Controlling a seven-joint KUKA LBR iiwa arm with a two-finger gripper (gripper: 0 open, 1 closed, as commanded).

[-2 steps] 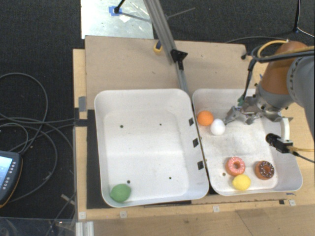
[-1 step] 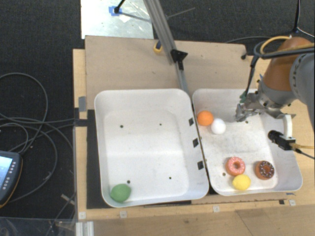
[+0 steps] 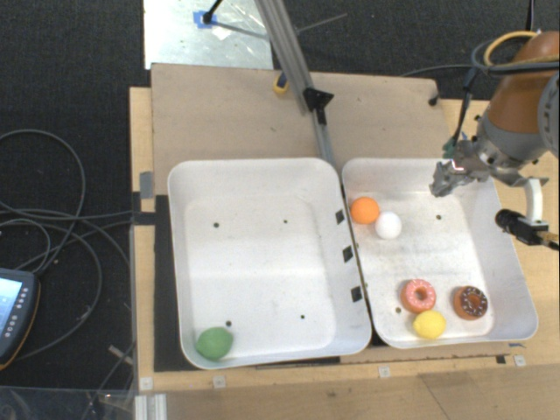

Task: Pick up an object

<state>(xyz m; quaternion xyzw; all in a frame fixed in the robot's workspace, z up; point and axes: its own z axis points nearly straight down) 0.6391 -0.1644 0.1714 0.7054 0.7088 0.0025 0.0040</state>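
Observation:
The right bin point(image 3: 499, 261) holds an orange ball point(image 3: 365, 210) and a white ball point(image 3: 388, 226) side by side near its upper left. Lower down lie a pink-frosted doughnut point(image 3: 418, 295), a yellow ball point(image 3: 429, 325) and a chocolate doughnut point(image 3: 471, 302). A green ball point(image 3: 213, 343) rests in the front left corner of the left bin point(image 3: 254, 191). My gripper point(image 3: 444, 184) hangs over the right bin's upper right part, well to the right of the white ball, with nothing seen in it.
A slanted metal pole point(image 3: 293, 55) crosses the board behind the bins. Black clips point(image 3: 347, 254) sit on the seam between the bins. Cables point(image 3: 52, 226) and a pendant point(image 3: 13, 309) lie on the floor at left.

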